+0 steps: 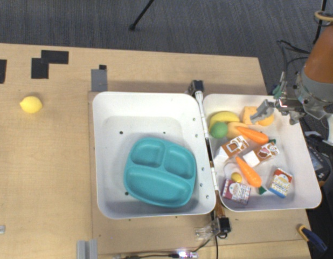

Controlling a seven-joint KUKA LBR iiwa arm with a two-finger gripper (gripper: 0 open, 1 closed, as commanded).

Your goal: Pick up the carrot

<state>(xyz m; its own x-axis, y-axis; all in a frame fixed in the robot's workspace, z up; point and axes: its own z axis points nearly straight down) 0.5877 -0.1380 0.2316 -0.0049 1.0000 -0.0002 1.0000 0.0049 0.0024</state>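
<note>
The arm (323, 63) is reaching in from the right, and its gripper (274, 108) is hanging over the far right corner of the right bin (309, 193), just above a yellow piece (257, 115); I cannot tell how it is set. One carrot (251, 134) is lying toward the far side of that bin, beside a banana (224, 116) and a green ball (219, 129). A second carrot (248, 171) is lying nearer, among small cartons (280, 182). The left bin (110, 144) is holding a teal tray (160, 170). A lemon (30, 104) is sitting on the bench (42, 171), far left.
</note>
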